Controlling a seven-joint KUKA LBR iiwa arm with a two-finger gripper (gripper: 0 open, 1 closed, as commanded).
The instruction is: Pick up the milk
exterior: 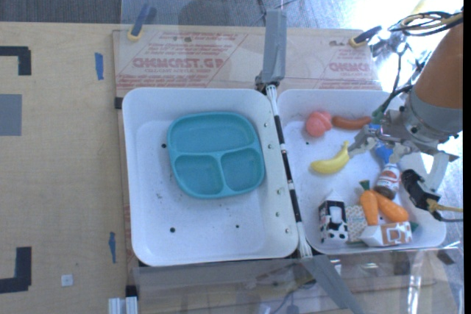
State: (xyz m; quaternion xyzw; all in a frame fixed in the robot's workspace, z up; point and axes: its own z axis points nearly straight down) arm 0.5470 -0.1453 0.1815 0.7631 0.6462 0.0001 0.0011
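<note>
Bench (59, 180): pale wood, carrying two shallow white bins side by side.

Left bin (147, 232): held one teal divided plate (215, 154), three compartments, lying flat near the middle.

Right bin (294, 114): held the remaining items.
- Milk (333, 221): small carton with black-and-white cow patches, at the near left corner of this bin, just beside the wall shared with the left bin. Nothing gripped it.
- Second carton (388, 234) (white with orange markings): lying on its side along the near edge, right of the milk.
- Two carrots (370, 207) (392, 209): orange, lying close together just above that carton.
- Bottle (388, 179): small, brown with a white label, just above the carrots.
- Banana (330, 162): yellow, near the bin's middle.
- Peach (318, 123): pink-orange, rounded, toward the far left.
- Sausage (351, 123): orange-red, just right of the peach.

Arm (441, 84): grey with an orange band, reaching in from the right over the right bin.

End effector (377, 142): hanging over the bin's right-centre, between the sausage and the bottle, well apart from the milk. Something blue (382, 153) showed just beneath it (identity unclear). Whether the end effector was released or clenched could not be told, nor whether it touched anything.
</note>
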